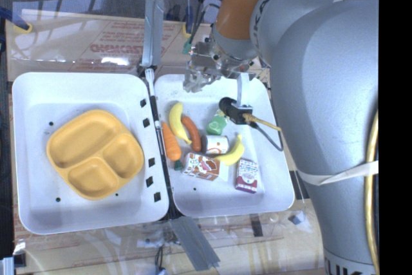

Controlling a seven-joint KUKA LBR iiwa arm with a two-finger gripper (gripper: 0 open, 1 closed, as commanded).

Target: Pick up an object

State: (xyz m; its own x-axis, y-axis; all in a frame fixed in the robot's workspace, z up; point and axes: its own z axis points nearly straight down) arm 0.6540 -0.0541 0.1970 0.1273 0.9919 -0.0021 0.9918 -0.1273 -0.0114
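Observation:
My gripper (195, 82) hangs over the far end of the right bin (270, 193), above and a little behind a yellow banana (175, 119). Nothing shows in its grasp. Beside that banana lie a red-orange sausage (190, 129) and a carrot (171, 142). Further right sit a green piece (217, 123), a small white cup (217, 143) and a second banana (234, 152). A printed carton (201, 166) and a small red box (246, 176) lie nearer the front.
The left bin (26, 203) holds a yellow divided plate (94, 152). A grey bar (153, 32) rises between the bins at the back. The arm's large grey body (328, 106) covers the right side of the view.

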